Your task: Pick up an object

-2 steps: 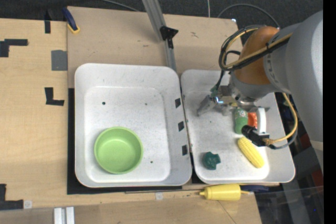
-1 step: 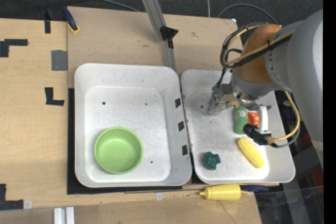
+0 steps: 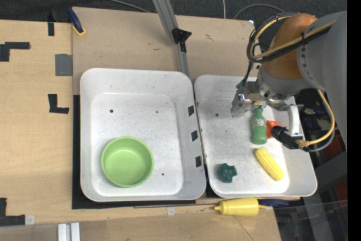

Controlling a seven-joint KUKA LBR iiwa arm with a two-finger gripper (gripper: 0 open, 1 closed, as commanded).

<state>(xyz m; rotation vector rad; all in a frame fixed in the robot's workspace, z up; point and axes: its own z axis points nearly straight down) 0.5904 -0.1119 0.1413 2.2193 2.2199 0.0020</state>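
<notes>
From my console, the biggest worry is the arm (image 3: pixel 307 48) itself: its grey bulk and orange band hang over the upper right of the right bin (image 3: pixel 217 93), hiding much of that corner from me. If the program descends blind there, I judge it could clip the bin wall or press on something I cannot make out.

The gripper (image 3: pixel 243 103) sits low over the right bin, just up and left of the green bottle (image 3: pixel 259 127). I cannot tell whether its fingers are spread or closed; the wrist body covers them, and I see nothing between them. A close from this spot would, I think, catch the bottle's top off-centre and tip it or push it aside.

The bottle is the nearest candidate. A small orange piece (image 3: pixel 272 125) touches its right side, and the yellow corn (image 3: pixel 269 163) lies just below; a nudged bottle could roll into either and spoil the next try. Loose cables (image 3: pixel 318 132) loop by the wrist near these things and could drag across them.

The left bin (image 3: pixel 96 87) holds only a green bowl (image 3: pixel 127 161), well apart and no obstacle.

A small dark green toy (image 3: pixel 227 172) sits near the right bin's front edge, apart from the rest. A yellow item (image 3: pixel 240 207) lies outside on the bench (image 3: pixel 118 36), beyond the bin rim.
</notes>
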